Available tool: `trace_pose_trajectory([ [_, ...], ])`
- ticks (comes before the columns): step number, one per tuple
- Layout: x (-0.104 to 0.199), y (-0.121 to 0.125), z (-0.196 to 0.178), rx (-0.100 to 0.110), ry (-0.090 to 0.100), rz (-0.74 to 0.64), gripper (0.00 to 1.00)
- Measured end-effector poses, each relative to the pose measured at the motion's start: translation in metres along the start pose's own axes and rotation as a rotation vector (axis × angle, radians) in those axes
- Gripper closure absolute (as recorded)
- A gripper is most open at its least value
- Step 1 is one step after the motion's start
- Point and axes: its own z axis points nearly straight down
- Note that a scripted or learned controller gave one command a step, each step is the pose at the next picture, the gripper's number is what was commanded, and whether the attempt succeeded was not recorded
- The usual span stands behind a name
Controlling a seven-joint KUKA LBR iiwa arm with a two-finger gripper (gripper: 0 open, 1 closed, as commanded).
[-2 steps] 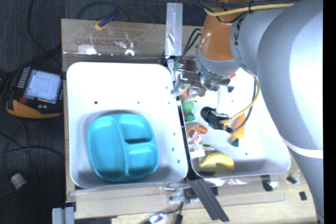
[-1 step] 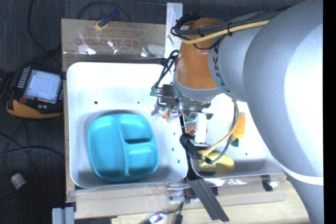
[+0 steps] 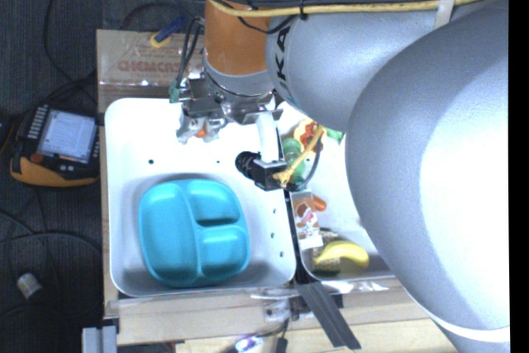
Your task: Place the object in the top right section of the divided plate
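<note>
The grey two-finger gripper (image 3: pixel 201 126) hangs over the far end of the left shallow white bin (image 3: pixel 124 145), beyond the turquoise plastic divided plate (image 3: pixel 169 248); I cannot tell whether it is open or closed, or carrying anything. The yellow toy banana (image 3: pixel 340 255) and other small toys lie in the right bin (image 3: pixel 331 273), so picking up likely comes first, then a move to the plate's top right section.

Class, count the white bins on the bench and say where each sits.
2. The left bin holds the blue plate; the right bin, beside it, holds a banana and is largely hidden under the arm.
</note>
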Motion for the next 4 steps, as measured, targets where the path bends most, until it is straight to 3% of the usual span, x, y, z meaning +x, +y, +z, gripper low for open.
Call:
trace_pose_trajectory([
  [1, -0.042, -0.022, -0.032, -0.001, -0.001, -0.216, 1.0],
  [2, -0.007, -0.051, 0.095, 0.002, 0.004, -0.295, 1.0],
  [3, 0.004, -0.049, 0.135, -0.021, 0.005, -0.467, 1.0],
  [4, -0.078, -0.092, 0.066, -0.001, 0.003, -0.599, 1.0],
])
